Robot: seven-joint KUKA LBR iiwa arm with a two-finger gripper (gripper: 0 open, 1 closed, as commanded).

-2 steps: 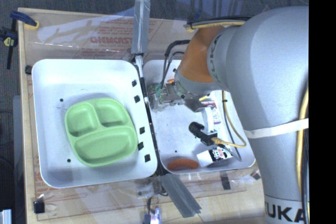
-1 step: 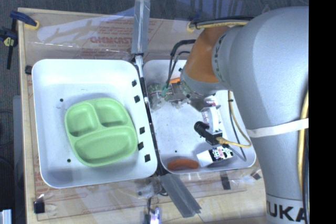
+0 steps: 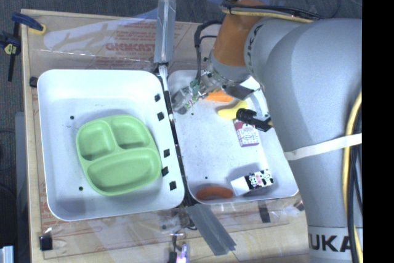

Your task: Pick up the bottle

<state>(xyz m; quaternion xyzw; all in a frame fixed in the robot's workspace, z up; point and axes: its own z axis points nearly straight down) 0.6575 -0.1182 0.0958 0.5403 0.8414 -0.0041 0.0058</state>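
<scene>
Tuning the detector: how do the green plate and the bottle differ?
The green plate is large, plain green, with three compartments; the bottle is small, with a black cap and a pink label. The plate lies flat, alone in the left bin; the bottle lies on its side among other items in the right bin. Both rest on a bin floor.

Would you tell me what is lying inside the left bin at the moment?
The left bin holds a green divided plate with three compartments, lying flat on the bin floor. Whatever may lie under the plate is covered, so I cannot tell.
</scene>
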